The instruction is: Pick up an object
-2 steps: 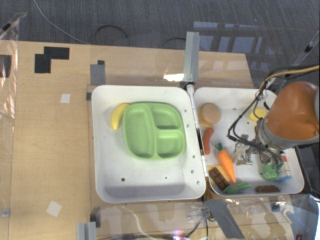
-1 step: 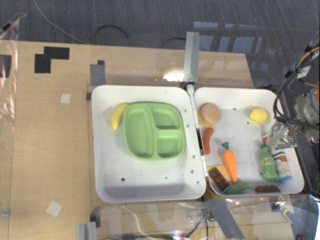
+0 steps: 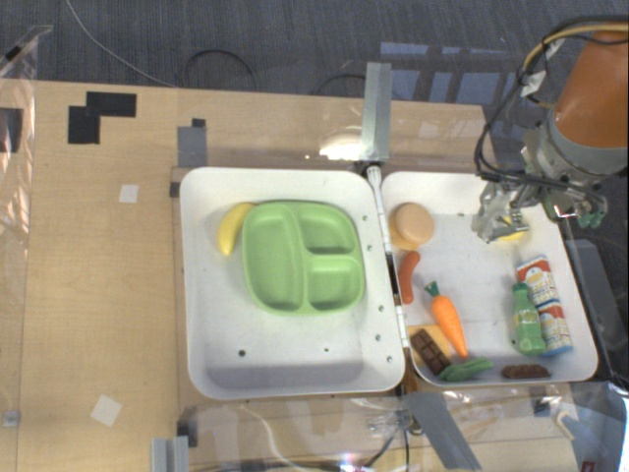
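The hand (image 3: 501, 219) hangs low over the far part of the right bin (image 3: 472, 264), under the grey arm (image 3: 590, 106) that comes in from the right. Something small and yellow (image 3: 511, 232) shows at the tips of the hand, but whether it sits between them or lies on the bin floor cannot be told, nor can how far the hand is spread. In the same bin lie a bun (image 3: 413, 223), a sausage (image 3: 407, 275), a carrot (image 3: 447, 319), a chocolate bar (image 3: 429, 351), a green bottle (image 3: 527, 319) and a can (image 3: 545, 298), all apart from the hand. The left bin (image 3: 206, 342) on the desk (image 3: 88, 293) holds a green tray (image 3: 300, 256) with a banana (image 3: 231, 227) touching its left edge
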{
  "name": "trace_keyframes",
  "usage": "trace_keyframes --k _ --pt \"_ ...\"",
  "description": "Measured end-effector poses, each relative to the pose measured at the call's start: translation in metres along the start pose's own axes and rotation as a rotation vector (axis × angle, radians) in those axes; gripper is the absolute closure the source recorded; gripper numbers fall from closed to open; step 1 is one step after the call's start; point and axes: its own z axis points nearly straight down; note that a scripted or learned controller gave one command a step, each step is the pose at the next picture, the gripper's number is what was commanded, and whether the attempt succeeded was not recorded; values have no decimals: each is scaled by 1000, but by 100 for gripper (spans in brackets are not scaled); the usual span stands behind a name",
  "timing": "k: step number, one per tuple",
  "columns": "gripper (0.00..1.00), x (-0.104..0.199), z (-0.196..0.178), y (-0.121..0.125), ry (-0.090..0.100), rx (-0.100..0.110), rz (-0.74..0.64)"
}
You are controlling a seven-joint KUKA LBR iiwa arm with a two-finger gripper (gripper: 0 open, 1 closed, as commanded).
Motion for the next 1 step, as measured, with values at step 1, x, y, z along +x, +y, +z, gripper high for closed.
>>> trace_keyframes --k 1 --pt "100 49 28 -93 8 4 -139"
